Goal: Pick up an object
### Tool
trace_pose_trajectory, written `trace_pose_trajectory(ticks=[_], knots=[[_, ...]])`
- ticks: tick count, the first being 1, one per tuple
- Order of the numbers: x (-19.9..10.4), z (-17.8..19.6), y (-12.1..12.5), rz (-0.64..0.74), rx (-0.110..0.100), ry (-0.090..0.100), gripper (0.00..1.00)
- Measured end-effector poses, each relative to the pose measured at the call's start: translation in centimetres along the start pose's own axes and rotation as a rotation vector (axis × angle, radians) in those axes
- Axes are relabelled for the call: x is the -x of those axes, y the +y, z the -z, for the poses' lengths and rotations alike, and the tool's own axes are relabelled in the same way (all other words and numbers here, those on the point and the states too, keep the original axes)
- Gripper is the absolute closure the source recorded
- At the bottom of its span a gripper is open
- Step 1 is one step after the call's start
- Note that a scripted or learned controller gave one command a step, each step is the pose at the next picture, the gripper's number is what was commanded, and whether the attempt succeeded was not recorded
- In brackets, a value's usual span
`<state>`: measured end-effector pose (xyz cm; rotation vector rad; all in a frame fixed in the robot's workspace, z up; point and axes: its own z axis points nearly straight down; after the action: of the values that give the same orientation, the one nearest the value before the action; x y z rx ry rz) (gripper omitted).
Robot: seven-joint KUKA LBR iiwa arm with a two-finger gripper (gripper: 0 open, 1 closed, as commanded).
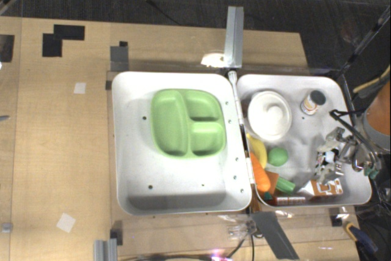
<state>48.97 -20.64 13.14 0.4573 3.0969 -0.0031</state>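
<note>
Left white bin (131,180) holds a green divided tray (186,122), lying flat near its centre. Both bins sit side by side on a wooden bench (55,150); a metal post (234,36) stands behind their junction.

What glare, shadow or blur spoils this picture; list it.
Camera view: light is even and soft; the left bin shows a grey shadow along its near wall; the green tray is sharp; the gripper and the small items in the right bin look blurred and cluttered.

The green divided tray (186,122) looks like smooth matt plastic. The bins (131,150) are smooth white plastic. The bench (55,150) is pale matt wood.
</note>
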Motion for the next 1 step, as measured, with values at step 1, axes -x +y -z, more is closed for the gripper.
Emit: trace_pose_trajectory(ticks=[1], knots=[[0.99, -1.94, 1.21, -0.082, 0.001, -0.014, 0.00]])
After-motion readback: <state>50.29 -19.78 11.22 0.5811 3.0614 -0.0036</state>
